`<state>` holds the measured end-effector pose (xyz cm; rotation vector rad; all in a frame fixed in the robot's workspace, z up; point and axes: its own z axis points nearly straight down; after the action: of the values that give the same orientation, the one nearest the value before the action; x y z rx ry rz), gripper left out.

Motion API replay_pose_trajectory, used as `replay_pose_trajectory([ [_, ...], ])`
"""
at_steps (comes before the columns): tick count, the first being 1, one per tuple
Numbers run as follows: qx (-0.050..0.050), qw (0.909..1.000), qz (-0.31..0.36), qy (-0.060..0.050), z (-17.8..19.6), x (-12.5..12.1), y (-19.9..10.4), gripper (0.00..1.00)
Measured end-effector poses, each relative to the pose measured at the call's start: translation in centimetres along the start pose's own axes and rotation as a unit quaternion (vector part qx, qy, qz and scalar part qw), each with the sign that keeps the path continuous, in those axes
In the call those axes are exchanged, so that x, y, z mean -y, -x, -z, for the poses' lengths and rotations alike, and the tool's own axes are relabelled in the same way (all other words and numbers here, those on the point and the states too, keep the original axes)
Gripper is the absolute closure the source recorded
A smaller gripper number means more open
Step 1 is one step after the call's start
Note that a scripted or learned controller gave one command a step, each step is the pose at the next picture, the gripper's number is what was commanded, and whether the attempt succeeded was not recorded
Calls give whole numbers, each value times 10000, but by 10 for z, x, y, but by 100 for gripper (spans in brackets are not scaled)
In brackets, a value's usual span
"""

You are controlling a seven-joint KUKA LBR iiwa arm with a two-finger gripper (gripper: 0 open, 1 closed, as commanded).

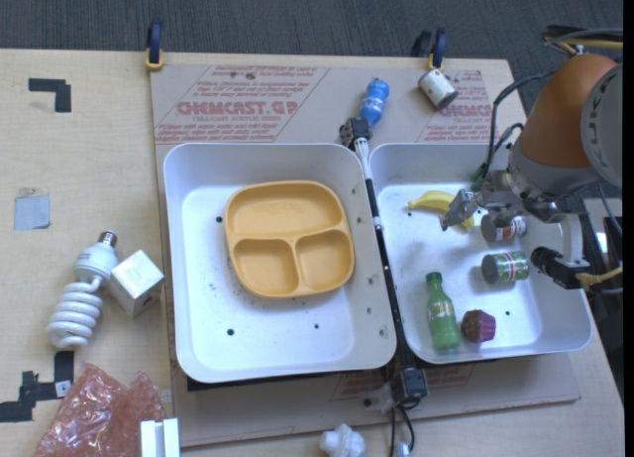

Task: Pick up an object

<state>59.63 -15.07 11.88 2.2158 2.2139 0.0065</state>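
My gripper (464,211) is low over the right bin (565,331), reaching in from the right. It sits just right of a yellow banana (432,201) that lies near the bin's back. A small can with a red label (505,228) lies right beside the gripper's body, partly covered by it. A green-labelled can (506,268) lies on its side a little nearer the front. A green bottle (441,312) and a dark purple object (478,325) rest at the front of this bin.
The left bin (198,326) holds a yellow divided tray (289,238). A blue bottle (373,100) and a small white cylinder (436,87) lie on the board behind the bins. A light bulb (79,296), a white cube (137,280) and red wrap (99,410) lie at the left.
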Motion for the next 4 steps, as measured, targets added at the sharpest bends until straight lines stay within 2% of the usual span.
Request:
replay_pose_trajectory([
  [1,-16,10000,7,-45,-15,-10,35,0],
  [2,-17,10000,-6,-47,-26,64,-12,0],
  [3,-9,10000,12,-32,156,39,-28,0],
  [4,-15,10000,10,-49,3,-23,-55,0],
])
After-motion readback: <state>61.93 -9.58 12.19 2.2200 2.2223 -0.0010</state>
